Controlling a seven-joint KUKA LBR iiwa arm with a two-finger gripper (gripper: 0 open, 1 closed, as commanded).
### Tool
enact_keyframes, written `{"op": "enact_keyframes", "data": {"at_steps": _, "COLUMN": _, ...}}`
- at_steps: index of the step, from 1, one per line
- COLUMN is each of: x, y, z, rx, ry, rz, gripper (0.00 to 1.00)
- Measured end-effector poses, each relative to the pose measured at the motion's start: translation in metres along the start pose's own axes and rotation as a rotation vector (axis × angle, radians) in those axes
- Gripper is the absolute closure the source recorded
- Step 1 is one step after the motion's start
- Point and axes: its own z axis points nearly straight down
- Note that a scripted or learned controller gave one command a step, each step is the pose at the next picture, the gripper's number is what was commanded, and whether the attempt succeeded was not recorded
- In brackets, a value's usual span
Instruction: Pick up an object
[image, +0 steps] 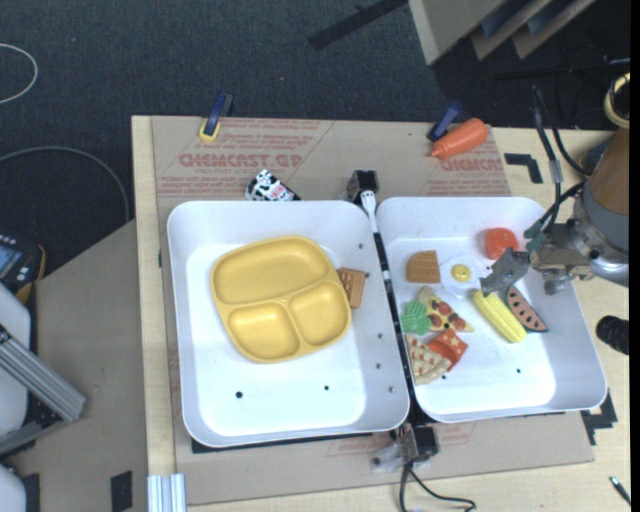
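My gripper (527, 280) hangs over the right part of the right bin (560, 385), open, with nothing between its fingers. One finger (501, 274) points down-left toward a yellow corn cob (499, 315). A watermelon slice (528, 312) lies just below the gap between the fingers. A red tomato (499, 241) sits just behind and to the left of the gripper. Further left are a fried egg (460, 272), a brown toast (423, 266), a pizza slice (443, 316), a green leafy piece (415, 318), a red piece (449, 347) and a waffle (426, 367).
The left bin (280, 405) holds a yellow divided plate (280, 298) with a brown cracker (351, 287) at its right edge. On the bench behind the bins lie an orange carrot (460, 138), a black-and-white toy (270, 187) and a blue-yellow clamp (213, 118).
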Motion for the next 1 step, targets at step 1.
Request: {"op": "enact_keyframes", "data": {"at_steps": 1, "x": 0.0002, "y": 0.002, "z": -0.0057, "rx": -0.012, "ry": -0.002, "rz": -0.003, "gripper": 0.0}}
